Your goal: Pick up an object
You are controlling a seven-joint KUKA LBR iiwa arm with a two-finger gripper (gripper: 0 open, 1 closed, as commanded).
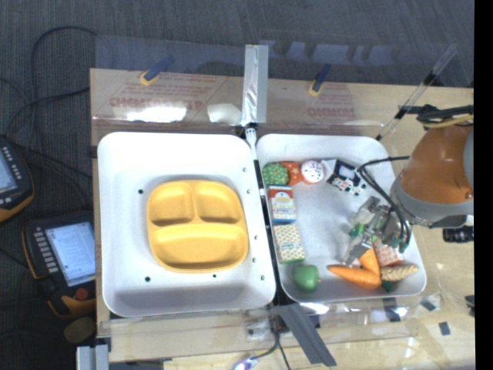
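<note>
Reddish print runs across the clear panels (158, 97) standing at the far side of both bins, but the letters are too blurred to read. The two small cartons (284, 205) in the right bin (323, 222) carry printed faces, also illegible. The pendant screen (68, 251) at near left shows lines of text, too small to make out.

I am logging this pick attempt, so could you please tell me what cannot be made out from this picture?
- Tool, camera view: its fingers blur into cables and metal parts, so their state is unreadable.
- Carrot: whether the tool touches it is unclear; the tool overlaps its upper end.
- Small cartons by the right bin's left wall: print too small to read.
- Arm: cut off at the right edge.
</note>
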